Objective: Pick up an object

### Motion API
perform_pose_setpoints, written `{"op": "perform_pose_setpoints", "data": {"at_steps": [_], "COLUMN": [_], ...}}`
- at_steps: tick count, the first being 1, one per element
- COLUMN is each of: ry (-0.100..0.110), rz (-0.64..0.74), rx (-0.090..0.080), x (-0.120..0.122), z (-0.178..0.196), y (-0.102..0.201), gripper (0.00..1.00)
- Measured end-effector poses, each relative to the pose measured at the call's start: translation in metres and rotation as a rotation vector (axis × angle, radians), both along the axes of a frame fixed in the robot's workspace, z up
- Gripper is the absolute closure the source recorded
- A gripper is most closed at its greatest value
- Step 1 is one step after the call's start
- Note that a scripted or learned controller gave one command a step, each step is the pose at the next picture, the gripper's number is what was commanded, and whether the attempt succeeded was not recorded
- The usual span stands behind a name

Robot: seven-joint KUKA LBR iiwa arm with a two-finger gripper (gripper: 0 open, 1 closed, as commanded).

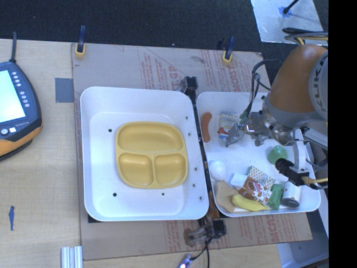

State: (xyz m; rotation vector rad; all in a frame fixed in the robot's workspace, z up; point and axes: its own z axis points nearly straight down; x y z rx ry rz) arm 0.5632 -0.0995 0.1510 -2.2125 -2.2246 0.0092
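The right bin (pixel 245 99) holds several small objects. A brown sausage (pixel 206 126) lies along its left wall, with a small printed packet (pixel 227 121) beside it. My gripper (pixel 234 137) hangs low over the bin's upper middle, just below that packet and apparently touching it. The grey arm with its orange band (pixel 295 77) hides the bin's upper right part. A green round object (pixel 277 153) lies just right of the wrist. Nothing can be seen held.
At the right bin's front lie a white ball (pixel 217 167), a tan slice (pixel 224 193), a banana (pixel 249 204), a colourful packet (pixel 258 185) and a green can (pixel 276 196). The left bin (pixel 95 149) holds a yellow divided plate (pixel 151 153). A pendant (pixel 17 108) rests at far left.
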Motion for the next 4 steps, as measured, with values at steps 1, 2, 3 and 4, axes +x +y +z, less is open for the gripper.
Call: {"op": "perform_pose_setpoints", "data": {"at_steps": [1,2,3,4], "ry": [-0.002,-0.004,-0.006,-0.005], "rz": [0.000,-0.003,-0.002,-0.002], "rx": [-0.001,0.002,0.002,0.001], "x": [0.036,0.088,0.093,0.093], "z": [-0.060,-0.059,-0.059,-0.059], "y": [0.001,0.000,0.002,0.003], "gripper": [0.00,0.00,0.00,0.00]}}
